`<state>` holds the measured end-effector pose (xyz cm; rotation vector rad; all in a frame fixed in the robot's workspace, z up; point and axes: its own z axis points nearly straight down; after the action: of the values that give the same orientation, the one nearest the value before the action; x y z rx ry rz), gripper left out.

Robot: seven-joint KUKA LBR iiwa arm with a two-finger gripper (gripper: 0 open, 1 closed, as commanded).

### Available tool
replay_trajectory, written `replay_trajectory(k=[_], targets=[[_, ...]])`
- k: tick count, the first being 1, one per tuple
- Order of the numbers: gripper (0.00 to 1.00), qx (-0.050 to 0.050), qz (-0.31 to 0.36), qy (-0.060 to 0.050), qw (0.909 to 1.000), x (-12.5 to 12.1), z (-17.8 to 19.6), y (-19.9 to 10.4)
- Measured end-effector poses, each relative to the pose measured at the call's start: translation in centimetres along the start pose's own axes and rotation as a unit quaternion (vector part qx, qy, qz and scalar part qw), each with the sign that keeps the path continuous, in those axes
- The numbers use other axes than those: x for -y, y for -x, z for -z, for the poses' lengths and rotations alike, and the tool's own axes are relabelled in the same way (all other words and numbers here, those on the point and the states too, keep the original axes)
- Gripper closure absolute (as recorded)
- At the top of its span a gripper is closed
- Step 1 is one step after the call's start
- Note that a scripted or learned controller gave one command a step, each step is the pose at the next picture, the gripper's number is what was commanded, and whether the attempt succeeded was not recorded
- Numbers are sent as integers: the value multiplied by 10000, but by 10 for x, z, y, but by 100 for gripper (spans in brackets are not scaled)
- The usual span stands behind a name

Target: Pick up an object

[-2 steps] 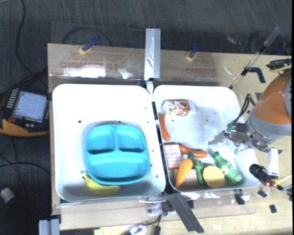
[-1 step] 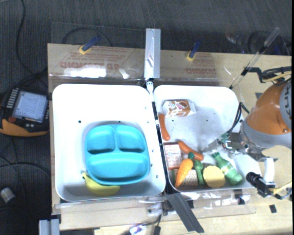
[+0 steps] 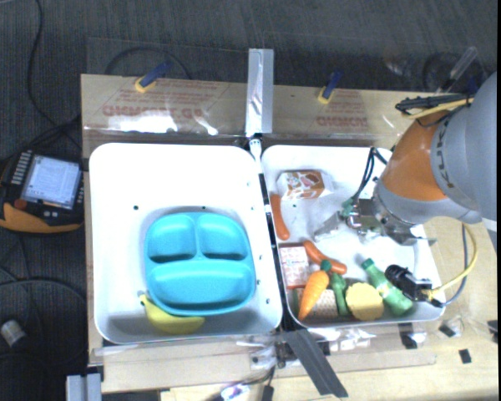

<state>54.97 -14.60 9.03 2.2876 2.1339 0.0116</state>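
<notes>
Wooden bench (image 3: 184, 107) on dark carpet (image 3: 150, 15), gripper (image 3: 355, 215) low in the right bin (image 3: 351, 159), can't tell its grip, toy carrot (image 3: 314, 291) near the front, lying diagonally, tip front-left.

My bench (image 3: 175, 107) | left white bin (image 3: 117, 224) and right white bin (image 3: 351, 161) side by side, touching | clear plastic sheet (image 3: 163, 111) taped along far edge

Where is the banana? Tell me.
The banana lies in the left bin, at its near edge, tucked partly under the blue tray.
</notes>
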Motion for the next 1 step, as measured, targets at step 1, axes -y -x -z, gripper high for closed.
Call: replay_trajectory(k=[1], targets=[[0,-24,198,-80,9998,-4,22,64]])
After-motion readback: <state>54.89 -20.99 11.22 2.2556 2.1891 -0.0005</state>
